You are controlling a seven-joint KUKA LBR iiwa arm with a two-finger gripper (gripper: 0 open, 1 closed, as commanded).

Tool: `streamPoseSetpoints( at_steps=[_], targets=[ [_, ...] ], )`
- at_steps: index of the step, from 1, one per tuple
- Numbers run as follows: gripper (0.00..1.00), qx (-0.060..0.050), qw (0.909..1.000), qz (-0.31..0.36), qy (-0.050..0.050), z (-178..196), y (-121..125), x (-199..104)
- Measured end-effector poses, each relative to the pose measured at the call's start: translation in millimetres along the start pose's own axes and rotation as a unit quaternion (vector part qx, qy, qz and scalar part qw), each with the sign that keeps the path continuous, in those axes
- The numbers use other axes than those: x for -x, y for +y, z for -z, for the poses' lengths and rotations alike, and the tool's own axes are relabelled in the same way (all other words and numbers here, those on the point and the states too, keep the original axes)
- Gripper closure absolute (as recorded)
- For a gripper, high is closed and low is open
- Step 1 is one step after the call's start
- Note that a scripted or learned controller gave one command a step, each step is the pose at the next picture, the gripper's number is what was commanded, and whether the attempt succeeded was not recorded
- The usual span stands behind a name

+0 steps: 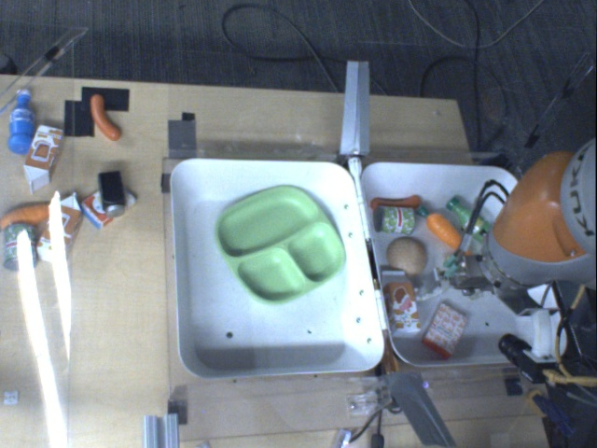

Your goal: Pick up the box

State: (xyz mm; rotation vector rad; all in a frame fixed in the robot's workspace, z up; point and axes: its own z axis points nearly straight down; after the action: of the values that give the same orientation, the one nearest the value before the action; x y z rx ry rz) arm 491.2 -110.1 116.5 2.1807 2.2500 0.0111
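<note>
A flat red box (445,329) lies near the front of the right bin (485,355). A second red-and-white carton (401,306) lies to its left against the bin's left wall. My gripper (461,272) hangs over the middle of the right bin, just behind and slightly right of the flat red box, with the grey and orange arm (546,217) behind it. Nothing can be seen held in it.
The right bin also holds a brown round item (406,254), a green can (397,218), a sausage (396,202), a carrot (443,230) and a green bottle (459,209). A green divided plate (280,242) sits in the left bin (201,325). Loose items lie on the bench at the far left.
</note>
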Motion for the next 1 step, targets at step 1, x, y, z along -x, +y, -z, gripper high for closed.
streamPoseSetpoints(
  at_steps=[1],
  targets=[
    [1.00,0.003,1.0000,0.002,0.000,10.8,2.4,-0.9]
  ],
)
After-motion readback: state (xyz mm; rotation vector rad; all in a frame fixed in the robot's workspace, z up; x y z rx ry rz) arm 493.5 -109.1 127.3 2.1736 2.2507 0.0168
